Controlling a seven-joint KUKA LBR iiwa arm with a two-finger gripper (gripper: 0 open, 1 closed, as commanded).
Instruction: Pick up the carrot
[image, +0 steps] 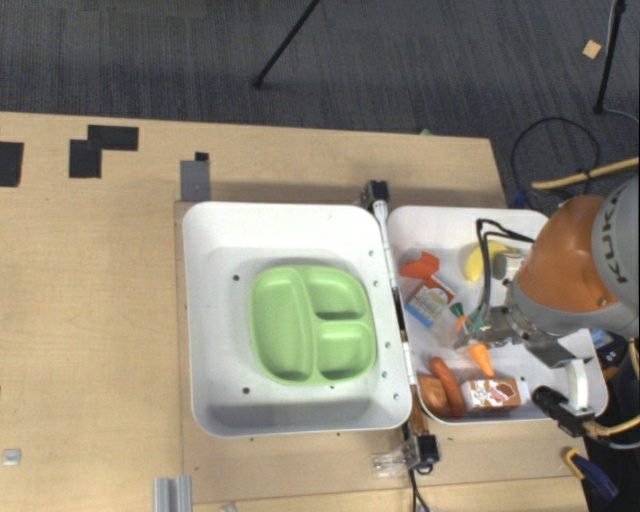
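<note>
Now | my gripper (478, 338) over carrot (481, 358) in right bin (440, 222) | grip state: cannot tell | risk: crowded packet (493, 393) and sausage (445, 385) get snagged instead

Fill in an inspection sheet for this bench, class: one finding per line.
Surface: tan bench bearing two white bins; left bin holds a green divided plate.
Job's things: carrot lying in the right bin, beside the gripper.
Clutter: yellow item, red piece, small packets, sausage-like item.
Grippers: low over the right bin; grasp cannot be judged.
Cables: black cable on the arm; another below the bins.
Surroundings: grey carpet, stand legs.
</note>
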